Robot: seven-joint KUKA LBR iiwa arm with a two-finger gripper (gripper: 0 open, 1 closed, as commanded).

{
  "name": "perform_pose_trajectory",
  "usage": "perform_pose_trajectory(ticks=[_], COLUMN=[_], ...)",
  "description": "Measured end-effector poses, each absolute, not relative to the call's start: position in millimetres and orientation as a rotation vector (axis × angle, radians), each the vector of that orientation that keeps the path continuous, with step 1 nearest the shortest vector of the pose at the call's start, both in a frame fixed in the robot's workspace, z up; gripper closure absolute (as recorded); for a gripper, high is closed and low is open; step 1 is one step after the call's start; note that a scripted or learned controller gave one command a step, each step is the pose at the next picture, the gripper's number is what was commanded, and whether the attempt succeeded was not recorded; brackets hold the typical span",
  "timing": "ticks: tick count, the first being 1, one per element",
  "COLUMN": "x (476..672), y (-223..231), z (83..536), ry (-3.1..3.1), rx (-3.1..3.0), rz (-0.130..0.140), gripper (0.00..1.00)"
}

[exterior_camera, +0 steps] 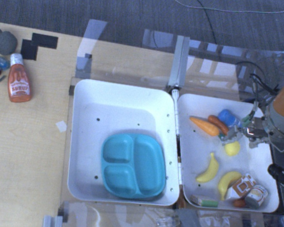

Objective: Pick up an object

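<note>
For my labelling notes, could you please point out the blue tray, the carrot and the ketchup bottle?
blue tray (134, 166), camera view, central divider.
carrot (204, 126), camera view, mid-body.
ketchup bottle (19, 84), camera view, label.

From my station I saw the gripper (239, 131) low in the right bin (199, 109), among a blue block (227, 116), two carrots (205, 126) and a yellow block (232, 148). Two bananas (208, 168) lay nearer the front, beside a small carton (243, 186). The left bin (97, 100) held a blue divided plate (133, 165). A ketchup bottle (19, 82) lay on the bench (18, 162).
</note>
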State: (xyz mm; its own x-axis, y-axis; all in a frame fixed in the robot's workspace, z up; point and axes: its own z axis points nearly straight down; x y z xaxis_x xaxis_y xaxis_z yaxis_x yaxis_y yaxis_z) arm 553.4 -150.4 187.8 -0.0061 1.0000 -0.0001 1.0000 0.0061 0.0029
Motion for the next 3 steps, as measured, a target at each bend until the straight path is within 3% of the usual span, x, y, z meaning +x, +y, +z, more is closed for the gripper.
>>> perform_pose_trajectory(ticks=[1, 2, 3], x=[516.0, 519.0, 503.3], y=[-136, -135, -108], z=[89, 101, 182], ry=[2.234, 2.232, 2.11], rx=[2.195, 2.189, 2.323], rz=[0.012, 0.02, 0.005], gripper=[0.0, 1.0, 1.0])
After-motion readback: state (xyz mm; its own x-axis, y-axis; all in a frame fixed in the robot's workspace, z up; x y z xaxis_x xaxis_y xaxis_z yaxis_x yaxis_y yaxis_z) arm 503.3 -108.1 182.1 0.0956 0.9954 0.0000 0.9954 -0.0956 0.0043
